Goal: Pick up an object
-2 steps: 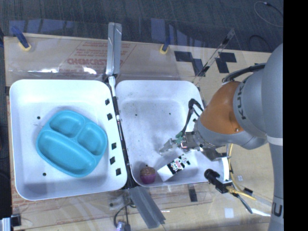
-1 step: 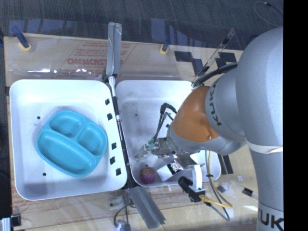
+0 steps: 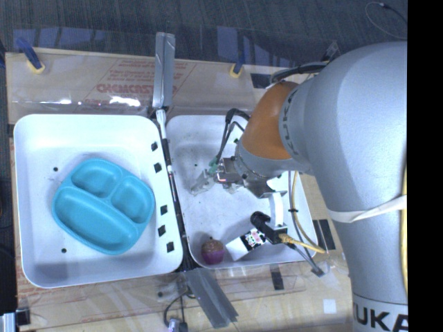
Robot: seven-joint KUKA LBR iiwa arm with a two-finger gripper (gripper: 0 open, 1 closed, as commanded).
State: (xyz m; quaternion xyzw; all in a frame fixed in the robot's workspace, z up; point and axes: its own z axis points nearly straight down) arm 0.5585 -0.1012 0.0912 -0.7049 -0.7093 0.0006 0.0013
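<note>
My gripper (image 3: 205,180) hangs low over the left middle of the right bin (image 3: 190,133), close to the divider between the two bins. A small, round, dark purple object (image 3: 212,250) lies near the front edge of that bin, well below the gripper in the view and apart from it. In the left bin (image 3: 34,137) a blue plate (image 3: 104,205) with three compartments lies flat. I see nothing between the gripper and the bin floor.
The grey arm with its orange band (image 3: 266,126) covers the right half of the right bin. A metal divider bar (image 3: 164,75) runs between the bins at the back. The wooden bench (image 3: 83,75) extends behind the bins.
</note>
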